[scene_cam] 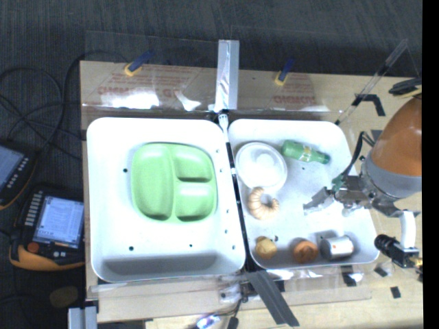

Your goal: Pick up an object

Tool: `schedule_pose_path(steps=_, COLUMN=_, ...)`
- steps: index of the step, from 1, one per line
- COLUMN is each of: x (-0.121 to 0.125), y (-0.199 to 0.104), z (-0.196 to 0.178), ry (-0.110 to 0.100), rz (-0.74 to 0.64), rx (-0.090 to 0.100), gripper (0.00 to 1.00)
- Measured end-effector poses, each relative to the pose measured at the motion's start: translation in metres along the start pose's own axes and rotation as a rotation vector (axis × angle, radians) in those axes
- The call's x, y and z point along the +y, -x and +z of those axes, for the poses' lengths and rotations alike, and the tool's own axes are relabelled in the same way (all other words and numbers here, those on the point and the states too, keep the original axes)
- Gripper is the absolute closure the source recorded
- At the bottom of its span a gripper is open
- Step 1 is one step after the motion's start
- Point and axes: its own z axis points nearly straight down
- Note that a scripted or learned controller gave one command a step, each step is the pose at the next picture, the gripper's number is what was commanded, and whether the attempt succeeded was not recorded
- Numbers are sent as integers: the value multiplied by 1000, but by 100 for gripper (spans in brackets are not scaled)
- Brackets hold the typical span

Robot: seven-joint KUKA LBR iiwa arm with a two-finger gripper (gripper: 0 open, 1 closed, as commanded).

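The main risk is a grasp that closes on nothing — the gripper (322, 201) hangs over a bare patch of the right bin (343, 137), with the candidate objects spread around it rather than beneath it. A straight descent from here would likely meet the bin floor. A small correction toward the silver can (335, 246) could nudge it against the bin's near wall, and it looks round enough to roll away from the fingers.

The arm (401, 149) reaches in from the right, its wrist low over the bin's right side and the gripper pointing left into the bin. The fingers seem slightly spread and hold nothing. The green bottle (306, 152) lies near the far wall, the white bowl (260, 164) to its left.
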Motion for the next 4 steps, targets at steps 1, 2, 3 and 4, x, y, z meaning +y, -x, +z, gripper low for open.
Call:
schedule_pose_path(steps=1, x=141, y=-52, z=14, ry=3, rz=-175, rx=-4, gripper=0)
schedule_pose_path(steps=2, x=190, y=-30, z=71, ry=28, rz=-178, rx=-12, gripper=0)
schedule_pose_path(steps=3, x=192, y=-4, z=72, ry=24, rz=-115, rx=-6, gripper=0)
schedule_pose_path(steps=4, x=130, y=26, z=72, ry=25, rz=-85, rx=-5, gripper=0)
